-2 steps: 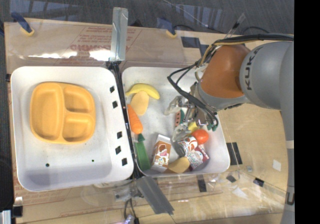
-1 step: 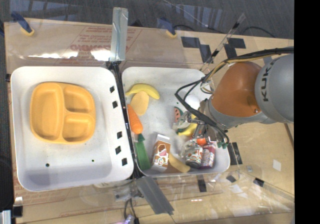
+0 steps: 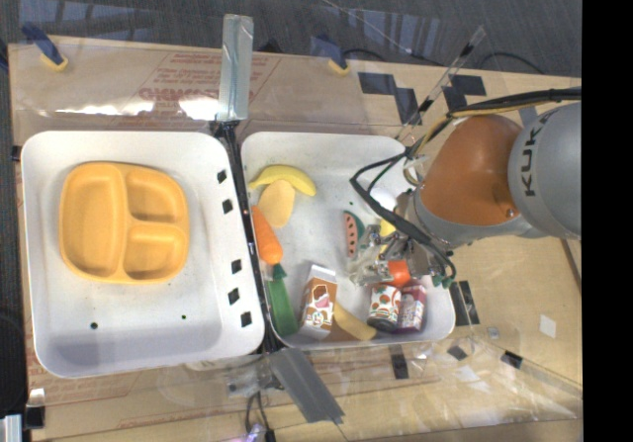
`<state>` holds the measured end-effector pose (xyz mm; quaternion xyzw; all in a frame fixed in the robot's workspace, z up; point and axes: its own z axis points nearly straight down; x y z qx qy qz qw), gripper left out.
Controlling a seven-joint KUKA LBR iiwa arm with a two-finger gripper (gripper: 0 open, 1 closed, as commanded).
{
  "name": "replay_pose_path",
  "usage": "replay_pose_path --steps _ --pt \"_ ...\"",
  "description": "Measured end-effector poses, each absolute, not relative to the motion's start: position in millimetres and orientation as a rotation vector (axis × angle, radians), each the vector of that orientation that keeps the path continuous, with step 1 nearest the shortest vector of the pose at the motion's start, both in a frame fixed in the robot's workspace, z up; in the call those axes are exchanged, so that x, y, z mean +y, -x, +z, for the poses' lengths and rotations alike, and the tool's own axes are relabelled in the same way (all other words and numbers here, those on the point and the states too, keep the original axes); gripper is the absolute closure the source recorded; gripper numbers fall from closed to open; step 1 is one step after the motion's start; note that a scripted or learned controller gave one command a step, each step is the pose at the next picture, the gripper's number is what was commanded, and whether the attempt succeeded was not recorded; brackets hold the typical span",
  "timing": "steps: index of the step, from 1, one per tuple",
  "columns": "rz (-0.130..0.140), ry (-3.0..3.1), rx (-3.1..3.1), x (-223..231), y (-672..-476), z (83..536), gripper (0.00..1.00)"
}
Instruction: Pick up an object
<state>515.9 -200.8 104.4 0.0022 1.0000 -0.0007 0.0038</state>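
Down at the front edge of the right bin (image 3: 326, 145), nearest my camera, I'm seeing a row of small packets: a brown-and-white carton (image 3: 318, 304) at about 6 o'clock in the bin, a yellowish wedge (image 3: 353, 327) beside it, then a dark red packet (image 3: 385, 307) and a purple one (image 3: 412, 310) toward 5 o'clock. My gripper (image 3: 391, 262) is down in that bin at roughly 4 o'clock, the orange-banded wrist (image 3: 465, 178) above it. An orange-red piece (image 3: 398, 272) sits right at the tool tip, but cables and the wrist clutter the view, so I cannot tell how the claw stands or whether anything is caught in it.

Along the bin's left wall, from 11 down to 7 o'clock, lie a banana (image 3: 284, 179), a pale yellow piece (image 3: 278, 203), a carrot (image 3: 265, 237) and a green vegetable (image 3: 281, 299). A watermelon slice (image 3: 351, 230) lies near the centre. Over in the left bin (image 3: 119, 346), a yellow divided plate (image 3: 124, 221) fills the 10 o'clock area.

My read: we're at the grasp itself, with the likeliest target that orange-red piece or the packets just beside it. To do this well I'd want the claw centred on one item only, since these sit touching each other, then a straight lift clear of the bin wall before any sideways travel.
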Motion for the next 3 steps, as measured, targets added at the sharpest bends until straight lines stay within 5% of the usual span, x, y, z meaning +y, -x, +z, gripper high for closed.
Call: replay_pose_path --steps 1,2,3 --pt "-0.002 -0.005 3.135 -200.4 -515.9 104.1 0.00" --pt "-0.003 -0.003 3.136 -204.2 -532.6 93.6 0.00" --pt "-0.005 0.010 3.132 -202.6 -534.8 104.6 1.00"
